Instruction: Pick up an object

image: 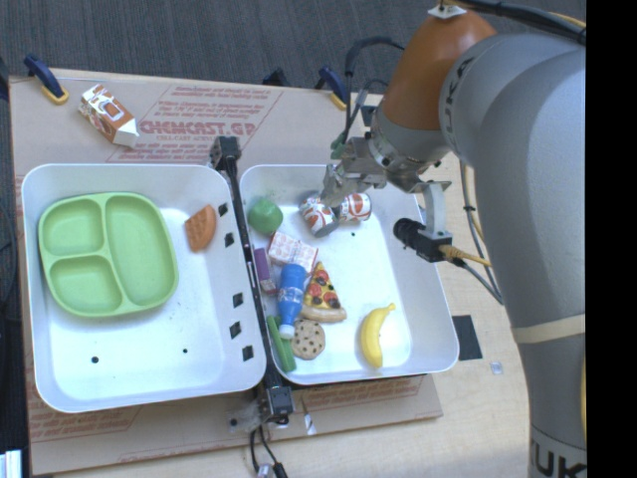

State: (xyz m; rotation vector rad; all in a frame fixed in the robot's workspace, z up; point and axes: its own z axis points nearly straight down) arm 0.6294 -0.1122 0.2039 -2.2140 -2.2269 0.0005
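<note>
We take the right bin (438, 307) as our landmark; its white rim meets the left bin (40, 366) along a black clamped seam. The grey arm (528, 167) with its orange band comes in from the right side of the view, and its tool (336, 189) hangs low over the far end of the right bin, just above a small red and white can (318, 215) that lies on its side there. A second can-like piece (355, 206) with the same colouring lies touching the first, on the side nearer the arm. We cannot tell how far the tool is opened, nor whether it has hold of anything, since the wrist hides that part. Toward the seam from the cans, in the far corner of the right bin, sits a green ball (265, 214). Nearer the middle of the bin we see a pink and white packet (291, 251), a blue bottle (291, 293) lying lengthwise, and a toy pizza slice (321, 295) just beside it. At the near end of the bin lie a cookie (309, 341) and, apart from it toward the arm side, a yellow banana (373, 335). A purple piece and a green piece lie along the seam wall, too small for us to name. In the left bin we see a green divided plate (105, 255) and an orange-brown piece (201, 228) close to the seam. Beyond the bins, on the cardboard-covered surface (299, 108), lies a small red and white carton (107, 116).
</note>
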